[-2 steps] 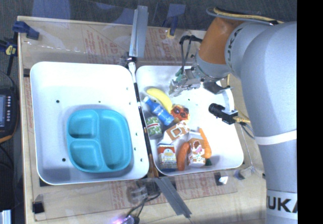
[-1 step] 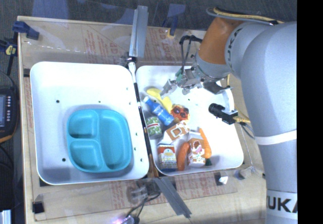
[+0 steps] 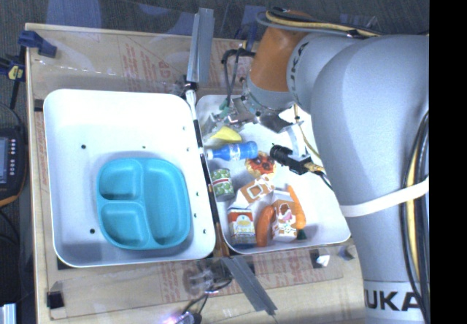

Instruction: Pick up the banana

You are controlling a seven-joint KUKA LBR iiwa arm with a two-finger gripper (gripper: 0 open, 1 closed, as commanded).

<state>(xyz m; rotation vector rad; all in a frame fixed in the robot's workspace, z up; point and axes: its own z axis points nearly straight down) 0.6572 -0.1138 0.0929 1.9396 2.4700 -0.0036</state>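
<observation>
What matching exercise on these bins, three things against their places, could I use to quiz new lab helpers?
Things:
1. tray
2. banana
3. carrot

Places:
A. right bin, top end, just under the wrist
B. left bin
C. right bin, lower half, by the cartons

Pairs: 1-B, 2-A, 3-C
</observation>
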